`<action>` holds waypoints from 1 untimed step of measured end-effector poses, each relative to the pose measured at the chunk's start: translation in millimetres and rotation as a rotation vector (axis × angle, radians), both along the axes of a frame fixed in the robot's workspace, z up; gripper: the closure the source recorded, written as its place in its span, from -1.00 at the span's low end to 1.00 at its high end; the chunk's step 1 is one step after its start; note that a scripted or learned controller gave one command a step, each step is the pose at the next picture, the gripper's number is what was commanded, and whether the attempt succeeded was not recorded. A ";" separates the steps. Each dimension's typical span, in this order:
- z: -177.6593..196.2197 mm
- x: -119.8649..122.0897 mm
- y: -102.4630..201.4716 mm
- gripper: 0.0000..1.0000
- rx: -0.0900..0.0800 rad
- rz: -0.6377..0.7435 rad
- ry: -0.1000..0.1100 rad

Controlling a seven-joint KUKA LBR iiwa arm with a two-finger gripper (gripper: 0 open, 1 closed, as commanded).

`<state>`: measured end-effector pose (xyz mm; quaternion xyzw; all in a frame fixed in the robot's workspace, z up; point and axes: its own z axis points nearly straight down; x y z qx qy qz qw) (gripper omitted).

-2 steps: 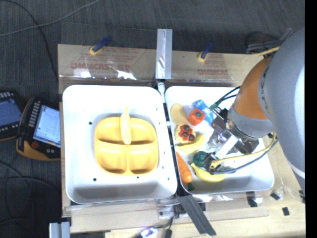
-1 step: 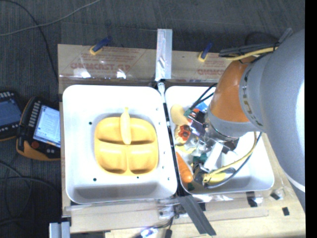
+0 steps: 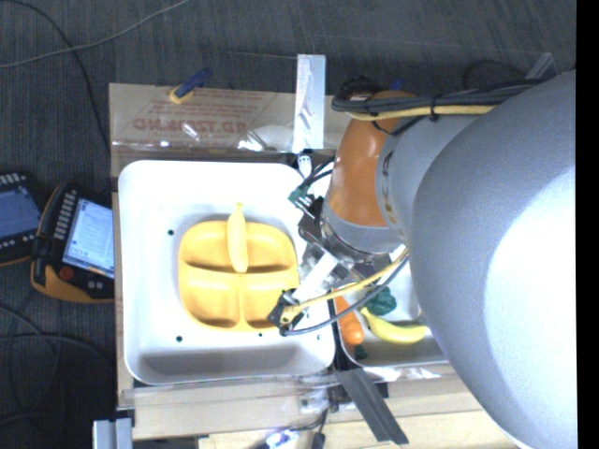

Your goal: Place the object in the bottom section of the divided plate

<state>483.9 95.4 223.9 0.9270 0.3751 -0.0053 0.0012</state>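
Observation:
The yellow divided plate (image 3: 213,293) lies in the left white bin (image 3: 150,251). A pale yellow, elongated object (image 3: 237,239) lies on the plate's upper part, pointing from the top rim toward the centre ridge. My gripper (image 3: 316,267) hangs at the plate's right rim, over the wall between the two bins. The wrist hides much of it. Nothing shows between its tips.
In the right bin, partly under the arm, lie a banana (image 3: 401,331), an orange carrot (image 3: 350,328) and a green item (image 3: 380,300). A cardboard sheet (image 3: 187,115) lies behind the left bin. A handheld pendant (image 3: 75,246) sits to the left of the bench.

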 end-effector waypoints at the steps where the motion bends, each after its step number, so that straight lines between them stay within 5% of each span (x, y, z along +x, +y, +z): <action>1: -14.8 -0.3 59.1 1.00 0.000 0.046 0.000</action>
